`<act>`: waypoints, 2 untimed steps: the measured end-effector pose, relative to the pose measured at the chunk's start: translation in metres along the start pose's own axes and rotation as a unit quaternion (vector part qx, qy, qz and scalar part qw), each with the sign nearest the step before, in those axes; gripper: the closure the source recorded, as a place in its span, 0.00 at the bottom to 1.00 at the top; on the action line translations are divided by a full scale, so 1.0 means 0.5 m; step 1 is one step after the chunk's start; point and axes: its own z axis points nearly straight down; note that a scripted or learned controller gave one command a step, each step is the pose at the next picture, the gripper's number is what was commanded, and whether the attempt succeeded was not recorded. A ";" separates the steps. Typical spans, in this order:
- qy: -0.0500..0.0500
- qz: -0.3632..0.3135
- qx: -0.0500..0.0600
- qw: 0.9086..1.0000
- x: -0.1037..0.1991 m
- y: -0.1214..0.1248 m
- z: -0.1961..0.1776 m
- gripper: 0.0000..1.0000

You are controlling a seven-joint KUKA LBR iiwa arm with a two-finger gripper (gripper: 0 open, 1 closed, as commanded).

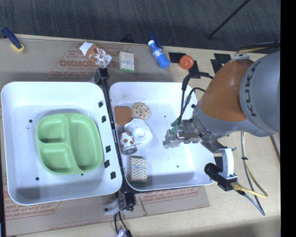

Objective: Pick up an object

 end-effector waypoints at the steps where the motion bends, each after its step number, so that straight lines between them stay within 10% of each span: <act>1: 0.000 0.000 0.001 1.000 -0.102 -0.002 0.123 1.00; 2: 0.000 0.001 0.000 1.000 -0.186 -0.002 0.101 1.00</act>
